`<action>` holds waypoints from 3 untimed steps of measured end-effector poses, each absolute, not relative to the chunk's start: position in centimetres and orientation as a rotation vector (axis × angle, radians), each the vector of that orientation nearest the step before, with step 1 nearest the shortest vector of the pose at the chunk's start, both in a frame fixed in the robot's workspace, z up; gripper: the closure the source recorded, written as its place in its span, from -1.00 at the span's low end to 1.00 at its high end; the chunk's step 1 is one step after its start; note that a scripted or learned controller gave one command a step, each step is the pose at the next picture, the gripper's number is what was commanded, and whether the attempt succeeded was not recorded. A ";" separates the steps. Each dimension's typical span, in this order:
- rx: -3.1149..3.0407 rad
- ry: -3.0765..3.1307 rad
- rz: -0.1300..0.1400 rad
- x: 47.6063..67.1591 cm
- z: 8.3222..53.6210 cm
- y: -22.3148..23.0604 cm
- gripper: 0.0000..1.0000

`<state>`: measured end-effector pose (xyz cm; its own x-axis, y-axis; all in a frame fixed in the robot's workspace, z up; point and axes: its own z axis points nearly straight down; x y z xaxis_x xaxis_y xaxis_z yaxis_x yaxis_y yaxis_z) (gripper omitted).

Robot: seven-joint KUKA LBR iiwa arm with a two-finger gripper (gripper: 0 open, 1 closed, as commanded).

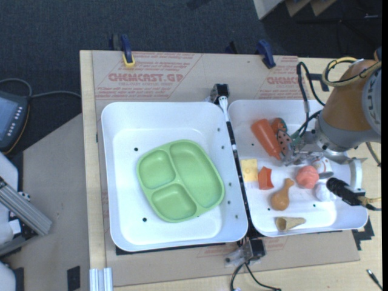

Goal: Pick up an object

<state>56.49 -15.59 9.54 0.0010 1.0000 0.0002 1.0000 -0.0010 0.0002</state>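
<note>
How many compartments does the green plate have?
3. The plate lies in the left bin. One compartment is at its upper left, one at its upper right, running down the right side, and one at the bottom. None look hidden.

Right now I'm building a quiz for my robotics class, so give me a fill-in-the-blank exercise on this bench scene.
1. The green divided plate has ____ compartments.
2. The plate lies in the ____ bin.
3. The gripper is over the ____ bin.
4. The toy carrot there is coloured ____.

Missing words: three; left; right; orange.
</note>
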 end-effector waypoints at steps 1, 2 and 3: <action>2.216 2.219 0.005 56.7 14.2 -14.8 1.00; 2.217 2.219 0.004 57.0 18.4 -14.9 1.00; 2.215 2.218 0.005 57.1 22.8 -14.9 1.00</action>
